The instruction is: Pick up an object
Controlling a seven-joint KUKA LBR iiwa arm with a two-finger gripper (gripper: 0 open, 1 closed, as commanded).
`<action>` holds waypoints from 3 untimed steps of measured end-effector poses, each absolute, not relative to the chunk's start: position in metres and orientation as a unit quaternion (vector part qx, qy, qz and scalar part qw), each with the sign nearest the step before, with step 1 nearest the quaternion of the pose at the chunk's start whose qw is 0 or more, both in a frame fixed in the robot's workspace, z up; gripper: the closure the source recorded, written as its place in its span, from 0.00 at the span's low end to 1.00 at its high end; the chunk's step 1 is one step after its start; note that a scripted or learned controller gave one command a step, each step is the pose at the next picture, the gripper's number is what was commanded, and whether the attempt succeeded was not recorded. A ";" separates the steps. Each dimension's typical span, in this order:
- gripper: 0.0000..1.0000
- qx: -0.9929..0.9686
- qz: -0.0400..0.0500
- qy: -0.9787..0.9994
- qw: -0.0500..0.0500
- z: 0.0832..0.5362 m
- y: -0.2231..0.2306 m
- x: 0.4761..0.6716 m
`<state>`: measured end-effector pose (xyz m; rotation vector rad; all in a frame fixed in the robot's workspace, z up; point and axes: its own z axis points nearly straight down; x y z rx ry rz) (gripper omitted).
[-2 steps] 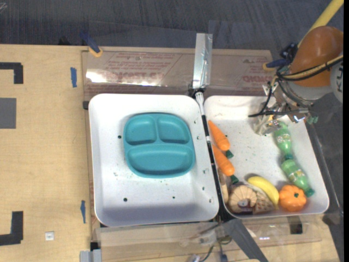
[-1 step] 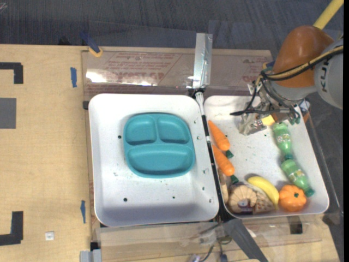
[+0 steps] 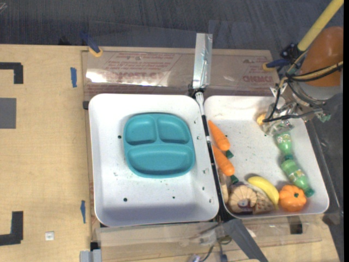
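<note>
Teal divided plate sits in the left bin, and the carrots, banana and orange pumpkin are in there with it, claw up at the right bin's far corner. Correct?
Not quite. The camera view shows the carrots, banana and orange pumpkin in the right bin, not beside the teal divided plate in the left bin. The claw is at the right bin's far corner.

Light is even and fairly bright, prob. from overhead; shadows are soft and short. The two white bins (image 3: 103, 190) run near overexposed, esp. the left one's rim. Glare streaks on the clear plastic sheet (image 3: 136, 67) behind the bins and on the metal strip (image 3: 202, 59) between them. The teal tray (image 3: 158, 144) shows a mild sheen. Top of view, the dark floor (image 3: 163, 4) is dim and grainy. The arm (image 3: 319, 59) at upper right looks soft, slightly blurred. Overall res. is low; small items in the right bin lack crisp detail.
</note>
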<state>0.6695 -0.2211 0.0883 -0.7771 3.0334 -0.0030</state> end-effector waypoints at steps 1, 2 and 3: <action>1.00 -0.206 0.001 0.979 0.004 0.088 -0.156 0.670; 1.00 -0.152 0.001 0.988 0.005 0.089 -0.114 0.670; 1.00 -0.085 0.000 0.996 0.009 0.192 -0.039 0.671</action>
